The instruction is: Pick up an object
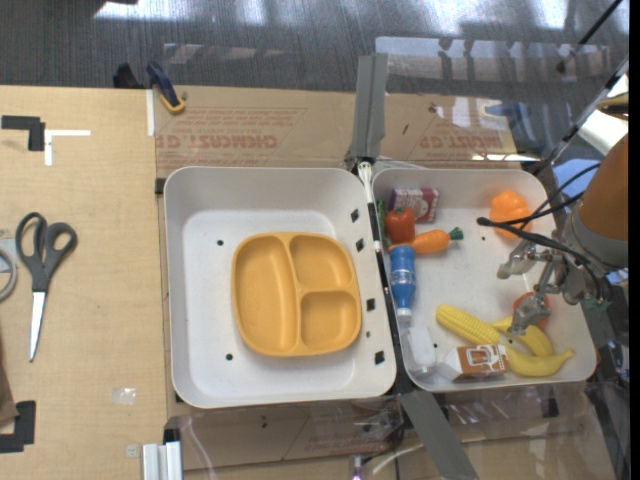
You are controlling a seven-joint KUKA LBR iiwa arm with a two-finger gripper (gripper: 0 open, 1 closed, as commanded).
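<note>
The arm [600, 208] is seen reaching in over the right bin [470, 180], with the gripper [532, 306] lowered among the toys at that bin's near right corner. Whether anything is clamped cannot be told: the tool's tip is set against a small red-orange piece [528, 310], but its grip on that piece is not shown clearly enough to be judged, so no pick can be counted as done. The task is therefore taken to be at the grasping stage, with the lift wholly left to do (assuming the piece is caught at all). Directly beneath the tool a banana [540, 356] is found, and just to its left a corn cob [467, 324] and a small brown box [481, 361]. Further left of the tool lie a blue bottle [402, 276], a carrot [433, 241], a red pepper [400, 225] and a dark red packet [418, 201]; beyond the tool an orange toy [509, 209] is placed. One of each is counted, nine objects in all. In the left bin [190, 298], well apart from the tool, one yellow divided plate [297, 293] is held. One pair of scissors [40, 268] is laid on the bench, far to the left.
</note>
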